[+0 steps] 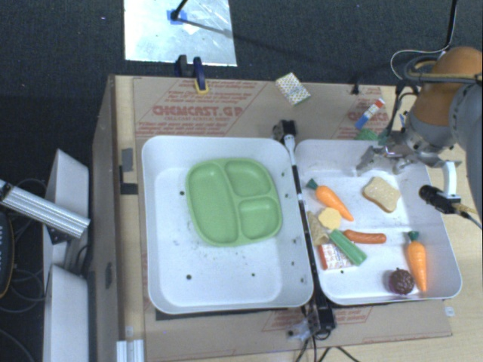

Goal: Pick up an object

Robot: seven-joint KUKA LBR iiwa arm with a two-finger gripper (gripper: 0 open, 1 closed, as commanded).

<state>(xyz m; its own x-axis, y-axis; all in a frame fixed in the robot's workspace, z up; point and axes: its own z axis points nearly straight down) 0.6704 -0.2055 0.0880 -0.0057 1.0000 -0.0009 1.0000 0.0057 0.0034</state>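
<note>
I'm watching the gripper [383, 157] hovering, fingers spread wide and holding nothing, at twelve o'clock in the right bin [453, 277]. I'm counting two carrots [332, 200] [416, 261], one bread slice [382, 194] and one sausage [365, 238] lying below it. One green tray [232, 202] is sitting in the left bin [162, 277].

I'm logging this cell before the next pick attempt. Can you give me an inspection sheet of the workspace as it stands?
Surface: bench with two white bins side by side, left bin and right bin.
Job's things: in the right bin, bread slice, two carrots, sausage, green piece, dark round item, small red and white pack.
Clutter: green divided plate in the left bin; small packet and red and blue item on the bench.
Grippers: gripper over the right bin's far edge, holding nothing visible.
Cables: black cable behind the arm.
Surroundings: dark floor, shiny sheet.
</note>
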